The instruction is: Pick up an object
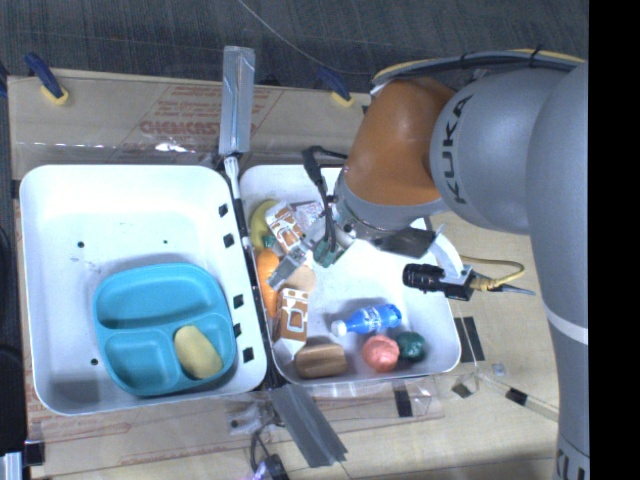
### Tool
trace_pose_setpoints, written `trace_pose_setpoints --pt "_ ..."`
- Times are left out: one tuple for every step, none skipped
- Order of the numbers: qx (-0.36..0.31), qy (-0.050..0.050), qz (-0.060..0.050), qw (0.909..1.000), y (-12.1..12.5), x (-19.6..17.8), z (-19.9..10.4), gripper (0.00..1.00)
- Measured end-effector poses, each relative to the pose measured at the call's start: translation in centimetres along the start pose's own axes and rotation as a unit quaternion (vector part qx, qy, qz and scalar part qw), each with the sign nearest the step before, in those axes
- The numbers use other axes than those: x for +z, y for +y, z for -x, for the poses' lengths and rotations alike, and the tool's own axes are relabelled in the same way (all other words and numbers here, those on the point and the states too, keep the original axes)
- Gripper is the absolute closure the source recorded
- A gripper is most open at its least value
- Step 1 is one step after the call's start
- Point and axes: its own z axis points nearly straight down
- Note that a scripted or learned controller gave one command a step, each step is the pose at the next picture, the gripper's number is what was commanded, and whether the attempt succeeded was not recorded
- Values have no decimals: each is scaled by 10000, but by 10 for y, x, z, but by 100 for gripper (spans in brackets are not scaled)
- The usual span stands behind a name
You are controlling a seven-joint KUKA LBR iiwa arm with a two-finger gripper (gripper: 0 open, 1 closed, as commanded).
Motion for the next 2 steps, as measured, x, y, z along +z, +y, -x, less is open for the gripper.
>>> trace_pose_setpoints --pt "-170 -55 39 9998 -16 -174 -20 0" --pt "-900 23 -21 9959 -39 -11 -38 0"
